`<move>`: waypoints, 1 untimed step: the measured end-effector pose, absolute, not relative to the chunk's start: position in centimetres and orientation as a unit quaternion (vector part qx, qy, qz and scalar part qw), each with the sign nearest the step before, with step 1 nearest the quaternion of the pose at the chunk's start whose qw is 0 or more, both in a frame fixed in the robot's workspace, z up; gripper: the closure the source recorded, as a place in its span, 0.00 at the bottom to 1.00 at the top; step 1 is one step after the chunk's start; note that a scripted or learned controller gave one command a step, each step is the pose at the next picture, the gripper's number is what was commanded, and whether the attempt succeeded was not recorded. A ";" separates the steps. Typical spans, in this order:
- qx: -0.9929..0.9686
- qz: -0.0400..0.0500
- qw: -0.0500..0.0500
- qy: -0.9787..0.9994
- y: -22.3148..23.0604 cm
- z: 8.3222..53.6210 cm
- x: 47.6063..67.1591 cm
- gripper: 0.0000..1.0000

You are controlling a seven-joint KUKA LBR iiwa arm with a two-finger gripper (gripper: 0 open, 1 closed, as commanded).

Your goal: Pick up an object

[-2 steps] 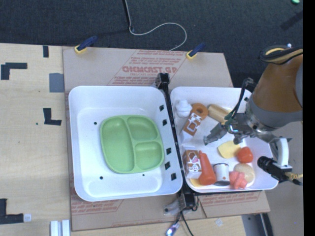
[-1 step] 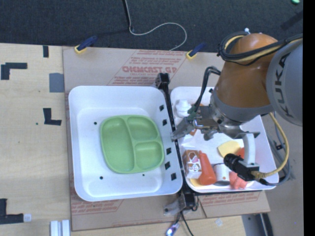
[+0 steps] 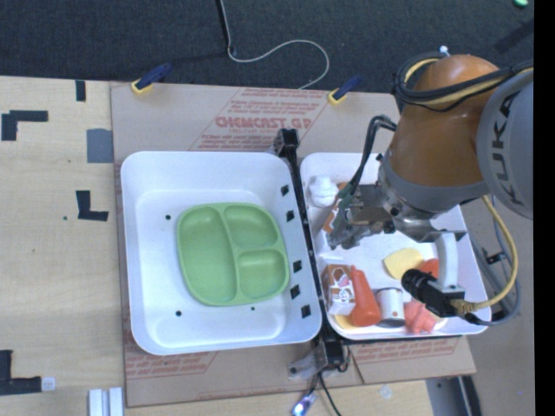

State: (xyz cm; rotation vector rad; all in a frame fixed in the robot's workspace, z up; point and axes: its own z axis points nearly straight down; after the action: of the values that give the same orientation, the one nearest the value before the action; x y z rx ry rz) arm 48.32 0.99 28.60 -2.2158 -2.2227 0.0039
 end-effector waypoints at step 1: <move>-0.704 -0.005 -0.003 -0.710 6.9 39.7 49.7 1.00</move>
State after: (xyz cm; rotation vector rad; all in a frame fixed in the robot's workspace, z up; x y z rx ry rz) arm 49.68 6.94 39.71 -2.2156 -2.2359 -0.0169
